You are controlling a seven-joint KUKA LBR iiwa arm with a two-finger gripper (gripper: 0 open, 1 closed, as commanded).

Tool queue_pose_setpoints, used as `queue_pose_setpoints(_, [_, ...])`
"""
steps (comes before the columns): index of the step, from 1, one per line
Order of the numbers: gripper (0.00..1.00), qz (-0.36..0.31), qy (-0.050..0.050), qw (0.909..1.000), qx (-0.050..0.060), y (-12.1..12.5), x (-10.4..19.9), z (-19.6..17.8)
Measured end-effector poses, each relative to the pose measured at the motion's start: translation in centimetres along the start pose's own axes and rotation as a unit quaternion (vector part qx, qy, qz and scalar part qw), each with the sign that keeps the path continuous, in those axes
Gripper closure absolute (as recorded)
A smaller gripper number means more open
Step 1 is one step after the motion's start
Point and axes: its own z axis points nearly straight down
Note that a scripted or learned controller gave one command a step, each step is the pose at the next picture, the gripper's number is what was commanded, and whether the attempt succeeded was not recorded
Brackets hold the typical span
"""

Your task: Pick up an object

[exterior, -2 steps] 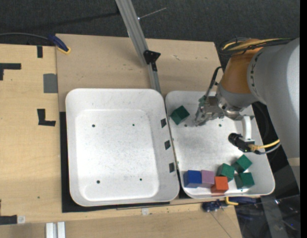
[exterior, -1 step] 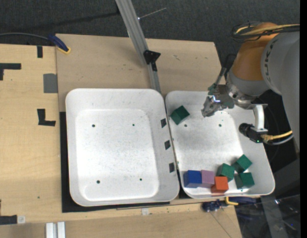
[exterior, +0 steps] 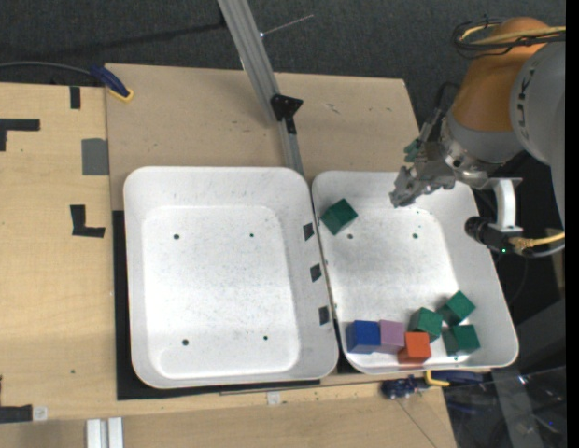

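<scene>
Arm above the right bin's far end

The gripper [exterior: 406,194] hangs over the far end of the right bin [exterior: 383,269]; whether its jaws are parted or closed cannot be told. A lone green cube [exterior: 339,217] lies just left of it, apart. Blue [exterior: 364,334], purple [exterior: 392,333], orange [exterior: 416,346] and three green cubes [exterior: 448,323] cluster well below it. The lettering on the orange band [exterior: 525,96] is unreadable.
</scene>
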Motion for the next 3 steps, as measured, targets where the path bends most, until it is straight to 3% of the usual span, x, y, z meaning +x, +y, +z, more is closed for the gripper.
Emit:
queue_pose_setpoints(1, [1.0,-0.002,0.001,1.0,0.002,-0.4,5.4,-1.0])
queue_pose_setpoints(3, [1.0,-0.003,0.001,1.0,0.003,-4.1,17.4,-1.8])
